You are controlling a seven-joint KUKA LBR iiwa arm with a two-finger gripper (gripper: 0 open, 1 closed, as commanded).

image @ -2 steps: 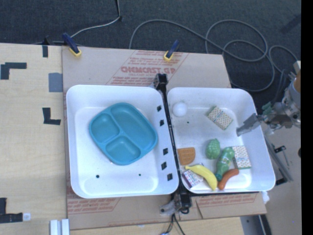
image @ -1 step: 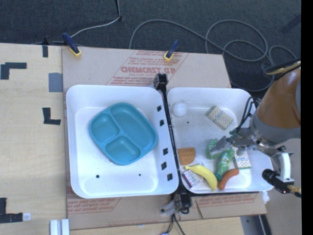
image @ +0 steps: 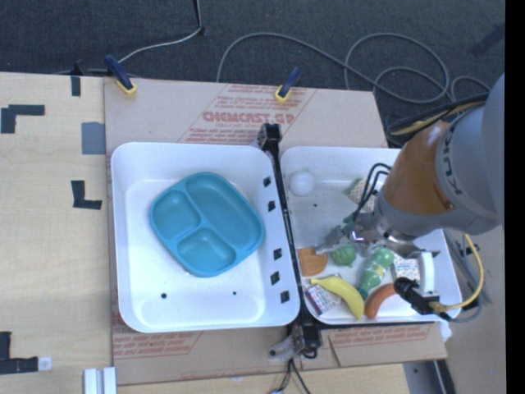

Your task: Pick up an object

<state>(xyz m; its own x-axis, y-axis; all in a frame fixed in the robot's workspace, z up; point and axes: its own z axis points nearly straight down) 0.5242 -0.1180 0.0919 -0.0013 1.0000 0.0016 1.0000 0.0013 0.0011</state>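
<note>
We should lower the end effector [image: 353, 235] straight onto the green object [image: 344, 255] just below it in the right bin [image: 328, 164], though we cannot tell its opening.

I work in a robotics lab: my bench is a cardboard sheet [image: 246, 121] held by clamps [image: 287, 84], two white bins [image: 131, 220] on it, cables [image: 328, 56] trailing over grey carpet [image: 82, 15], tape marks [image: 82, 195] on wood.
</note>
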